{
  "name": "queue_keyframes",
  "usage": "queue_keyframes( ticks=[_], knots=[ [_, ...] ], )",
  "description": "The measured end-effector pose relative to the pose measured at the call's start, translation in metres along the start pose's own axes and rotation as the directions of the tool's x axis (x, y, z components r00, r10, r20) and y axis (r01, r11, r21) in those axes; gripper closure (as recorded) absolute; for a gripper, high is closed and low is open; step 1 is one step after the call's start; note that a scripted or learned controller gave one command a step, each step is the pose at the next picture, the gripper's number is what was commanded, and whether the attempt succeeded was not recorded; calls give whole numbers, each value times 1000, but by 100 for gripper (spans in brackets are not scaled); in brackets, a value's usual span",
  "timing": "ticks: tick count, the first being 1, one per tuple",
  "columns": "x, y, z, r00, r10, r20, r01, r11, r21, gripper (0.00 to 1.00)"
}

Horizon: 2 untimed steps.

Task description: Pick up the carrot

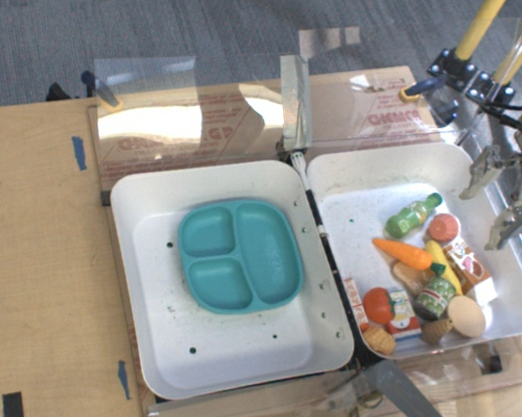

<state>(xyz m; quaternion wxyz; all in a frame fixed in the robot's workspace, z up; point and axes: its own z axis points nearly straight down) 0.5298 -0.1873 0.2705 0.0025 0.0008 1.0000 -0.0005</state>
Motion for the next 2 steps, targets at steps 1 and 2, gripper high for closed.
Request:
queue_keyframes(
  ticks=[1,2],
  knots=[
    [31,47,127,998,-62,-12,62,998,-6,0],
    [-4,72,174,1000,-8,15,8,1000,4,0]
  ],
)
